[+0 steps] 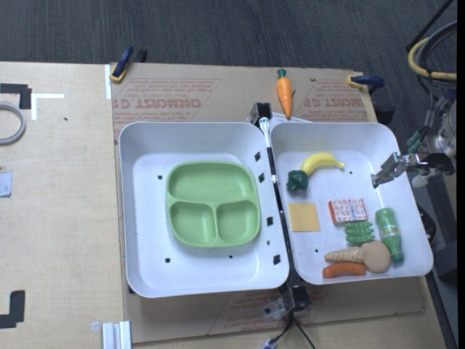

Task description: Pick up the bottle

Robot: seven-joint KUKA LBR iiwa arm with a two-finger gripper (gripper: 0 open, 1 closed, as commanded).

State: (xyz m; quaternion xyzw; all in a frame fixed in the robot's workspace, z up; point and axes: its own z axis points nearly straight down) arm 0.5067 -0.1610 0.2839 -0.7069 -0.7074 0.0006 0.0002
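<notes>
The bottle (389, 232) is green with a lighter label. It lies on its side in the right bin (334, 142), close to that bin's right wall, with its cap toward the front. My gripper (386, 171) hangs over the right bin's right rim, behind the bottle and apart from it. Nothing shows in its grasp.
The right bin also holds a banana (322, 163), a broccoli (296, 181), a yellow cheese slice (304, 216), a red box (348, 211), a green pod (358, 232), an ice-cream cone (360, 254) touching the bottle's side, and an orange sausage (344, 270). A green divided plate (214, 203) lies in the left bin. A carrot (284, 93) lies behind the bins.
</notes>
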